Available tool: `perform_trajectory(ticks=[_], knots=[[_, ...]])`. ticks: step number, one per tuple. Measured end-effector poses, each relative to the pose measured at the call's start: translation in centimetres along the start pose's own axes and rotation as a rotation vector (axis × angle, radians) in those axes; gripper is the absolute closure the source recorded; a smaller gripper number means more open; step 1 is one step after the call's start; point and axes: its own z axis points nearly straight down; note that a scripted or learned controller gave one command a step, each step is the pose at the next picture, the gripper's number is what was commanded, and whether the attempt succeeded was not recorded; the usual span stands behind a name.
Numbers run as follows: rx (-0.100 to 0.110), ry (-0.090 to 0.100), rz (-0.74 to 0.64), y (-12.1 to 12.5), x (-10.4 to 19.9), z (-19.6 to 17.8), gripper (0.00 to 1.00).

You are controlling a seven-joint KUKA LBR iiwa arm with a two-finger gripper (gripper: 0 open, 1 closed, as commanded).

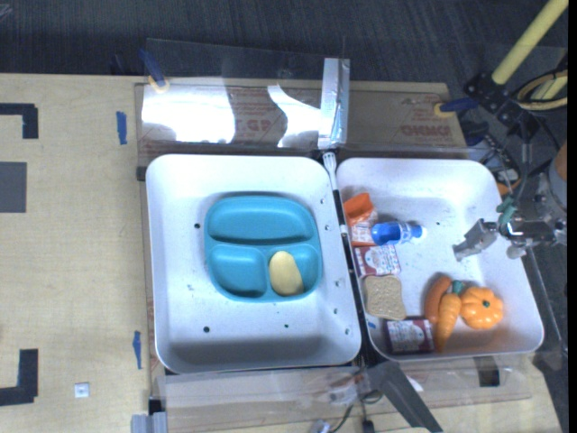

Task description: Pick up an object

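Bins sit side by side on the surface: the left bin (171, 242) carries a blue tray (261, 219) with a yellow lemon (286, 273) in its lower right compartment. The right bin (433, 183) holds an orange pumpkin (480, 308), a carrot (439, 298), a cracker (386, 298) and a blue bottle (393, 233). At its right edge hangs the gripper (478, 239), gripping nothing, its opening impossible to judge.

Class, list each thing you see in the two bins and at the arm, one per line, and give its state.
Blue tray: flat in left bin.
Yellow lemon: in tray's lower right compartment.
Bottle: lying on its side.
Can: lying on its side.
Pumpkin: resting beside carrot.
Claw: over right bin's right side.
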Motion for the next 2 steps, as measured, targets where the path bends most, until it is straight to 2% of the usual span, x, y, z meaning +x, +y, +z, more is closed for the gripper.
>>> perform_trajectory(ticks=[1, 2], knots=[[-0.009, -0.001, -0.112, 2.2, 2.0, 16.7, 0.0], [-0.005, -0.002, -0.069, 1.6, 0.2, 11.1, 0.0]])
